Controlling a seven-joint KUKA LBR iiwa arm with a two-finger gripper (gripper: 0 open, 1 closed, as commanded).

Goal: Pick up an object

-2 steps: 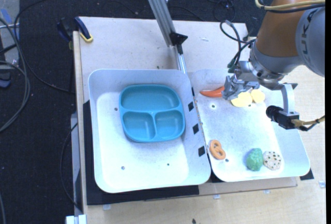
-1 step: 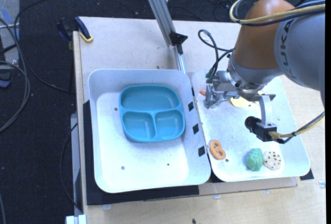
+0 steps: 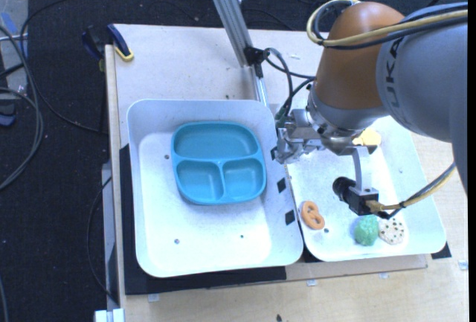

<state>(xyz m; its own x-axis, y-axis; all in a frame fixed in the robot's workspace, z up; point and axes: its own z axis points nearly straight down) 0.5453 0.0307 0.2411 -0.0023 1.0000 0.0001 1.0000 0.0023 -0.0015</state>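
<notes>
At left edge of right bin (image 3: pixel 413 172), hand (image 3: pixel 286 149) hovers, grip state can't tell, nothing seen held; pretzel (image 3: pixel 312 215), green ball (image 3: pixel 365 230) & spotted block (image 3: pixel 392 231) by front edge, pick not done.

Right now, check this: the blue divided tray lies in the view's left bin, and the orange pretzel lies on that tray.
Not quite. The blue divided tray does lie in the left bin, but the orange pretzel lies off it, in the right bin, as the camera view shows.
</notes>
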